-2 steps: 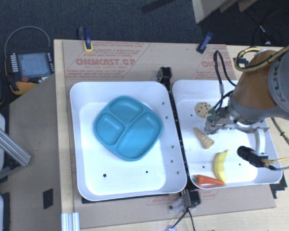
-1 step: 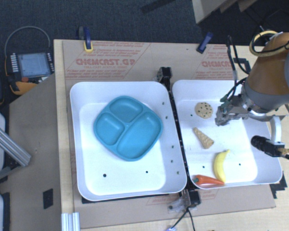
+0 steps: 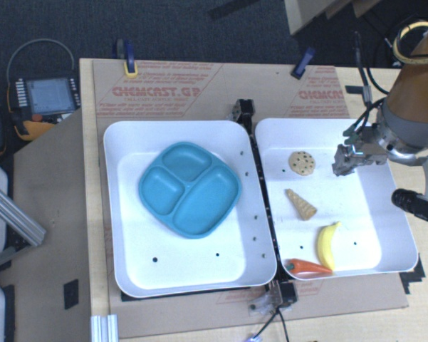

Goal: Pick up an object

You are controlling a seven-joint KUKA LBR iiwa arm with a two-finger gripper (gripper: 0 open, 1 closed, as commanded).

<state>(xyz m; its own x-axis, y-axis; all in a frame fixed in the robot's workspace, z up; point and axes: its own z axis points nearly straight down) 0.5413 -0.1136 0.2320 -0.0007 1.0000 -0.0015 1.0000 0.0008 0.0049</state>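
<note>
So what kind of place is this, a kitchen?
More likely a robot lab than a kitchen. A robot arm with its hand reaches over two white bins clamped to a bench, the food looks like toys, such as the banana, and a control screen sits nearby.

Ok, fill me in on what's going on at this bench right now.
A grey robot arm reaches in from the right, its gripper over the right bin, near the cookie. Nothing shows between its fingers. That bin also holds an ice cream cone, a banana and a carrot at the near edge. The left bin holds a blue divided plate. No object has been picked up yet.
</note>
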